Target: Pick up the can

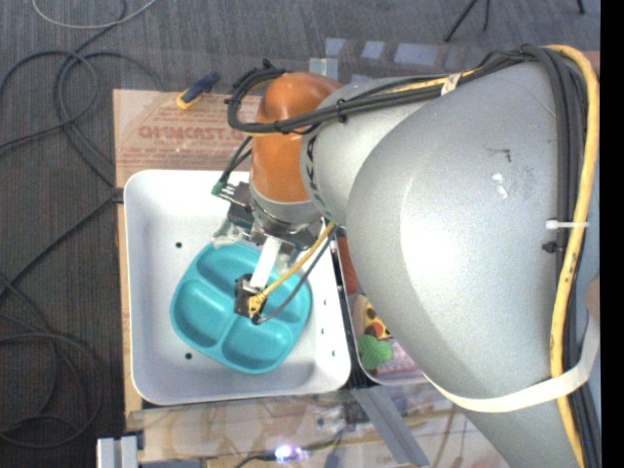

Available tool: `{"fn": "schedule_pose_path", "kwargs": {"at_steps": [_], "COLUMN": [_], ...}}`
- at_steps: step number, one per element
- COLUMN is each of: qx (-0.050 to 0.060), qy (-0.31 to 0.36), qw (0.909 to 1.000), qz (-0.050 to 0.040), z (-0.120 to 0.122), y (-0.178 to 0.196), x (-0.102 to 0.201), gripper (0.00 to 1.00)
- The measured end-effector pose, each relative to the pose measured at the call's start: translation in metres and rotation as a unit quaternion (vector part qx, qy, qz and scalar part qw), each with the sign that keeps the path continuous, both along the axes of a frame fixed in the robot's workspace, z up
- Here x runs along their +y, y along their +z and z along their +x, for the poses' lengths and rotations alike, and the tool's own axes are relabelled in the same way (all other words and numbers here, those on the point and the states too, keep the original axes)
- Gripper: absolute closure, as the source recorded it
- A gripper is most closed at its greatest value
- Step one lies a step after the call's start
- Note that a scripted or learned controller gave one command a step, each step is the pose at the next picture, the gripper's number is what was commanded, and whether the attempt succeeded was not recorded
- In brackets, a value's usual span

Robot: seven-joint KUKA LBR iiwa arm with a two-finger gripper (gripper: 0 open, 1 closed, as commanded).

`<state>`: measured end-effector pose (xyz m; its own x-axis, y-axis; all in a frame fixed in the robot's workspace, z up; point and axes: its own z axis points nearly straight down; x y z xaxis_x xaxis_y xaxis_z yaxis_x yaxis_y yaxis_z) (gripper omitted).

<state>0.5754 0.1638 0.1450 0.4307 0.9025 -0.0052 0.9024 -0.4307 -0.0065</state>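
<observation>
My gripper hangs low over the left white bin, below the orange band of the wrist. It is above the upper right part of a teal divided plate that lies in that bin. The wrist body covers the gripper from above. The big grey arm reaches in from the right and hides most of the right bin.
At the right bin's near left corner, a few colourful items peek out from under the arm. A cardboard sheet lies behind the left bin, with a blue and yellow tool on it. Cables run across the floor at left.
</observation>
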Motion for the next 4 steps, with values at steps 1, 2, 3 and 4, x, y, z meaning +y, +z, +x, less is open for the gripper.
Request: {"fn": "schedule_pose_path", "kwargs": {"at_steps": [1, 2, 3, 4], "qx": [0.000, -0.002, -0.001, -0.001], "qy": [-0.001, -0.119, -0.257, -0.278], "qw": [1.0000, 0.9929, 0.9664, 0.9605], "qz": [0.0000, -0.0015, -0.0031, -0.0026], "z": [0.000, 0.005, 0.052, 0.084], "y": [0.000, 0.045, 0.037, 0.036], "x": [-0.001, -0.095, -0.168, -0.192], "gripper": [0.00, 0.00, 0.00, 0.00]}}
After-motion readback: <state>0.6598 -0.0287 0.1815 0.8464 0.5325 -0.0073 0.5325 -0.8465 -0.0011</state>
